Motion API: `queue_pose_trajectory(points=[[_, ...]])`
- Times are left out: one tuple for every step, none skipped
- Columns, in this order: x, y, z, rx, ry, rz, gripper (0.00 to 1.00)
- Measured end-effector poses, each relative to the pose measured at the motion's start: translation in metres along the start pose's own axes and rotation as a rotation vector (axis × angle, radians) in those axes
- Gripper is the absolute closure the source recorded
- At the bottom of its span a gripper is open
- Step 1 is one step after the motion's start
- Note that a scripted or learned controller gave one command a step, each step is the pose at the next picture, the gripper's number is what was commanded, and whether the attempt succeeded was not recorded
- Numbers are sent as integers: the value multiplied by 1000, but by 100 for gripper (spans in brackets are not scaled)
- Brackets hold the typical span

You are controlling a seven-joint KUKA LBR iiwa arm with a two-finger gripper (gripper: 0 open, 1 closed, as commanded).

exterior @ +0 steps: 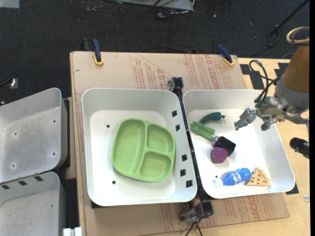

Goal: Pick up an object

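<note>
The right bin (275, 136) holds several small objects. A dark teal curved piece (212, 117) and a light green stalk-like piece (202, 130) lie at its upper left. A black block (226, 144) touches a purple lump (219, 155) near the middle. A blue bottle (235, 177) and a pizza-slice toy (259, 179) lie along the front wall. My gripper (255, 121) hangs over the bin's upper right part, right of the teal piece. Its fingers stand apart with nothing between them.
A light green divided plate (144, 150) lies in the left bin (93, 132). A black divider with clips (183, 132) runs between the bins. Two more white bins (29, 132) sit off the bench at the left. Cables trail at the arm's right.
</note>
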State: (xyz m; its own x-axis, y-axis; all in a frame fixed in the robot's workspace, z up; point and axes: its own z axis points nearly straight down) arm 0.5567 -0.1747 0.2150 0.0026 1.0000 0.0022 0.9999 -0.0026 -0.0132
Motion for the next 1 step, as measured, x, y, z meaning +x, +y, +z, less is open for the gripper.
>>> queue_pose_trajectory(points=[[1,3,-7,-13,-2,-3,0]])
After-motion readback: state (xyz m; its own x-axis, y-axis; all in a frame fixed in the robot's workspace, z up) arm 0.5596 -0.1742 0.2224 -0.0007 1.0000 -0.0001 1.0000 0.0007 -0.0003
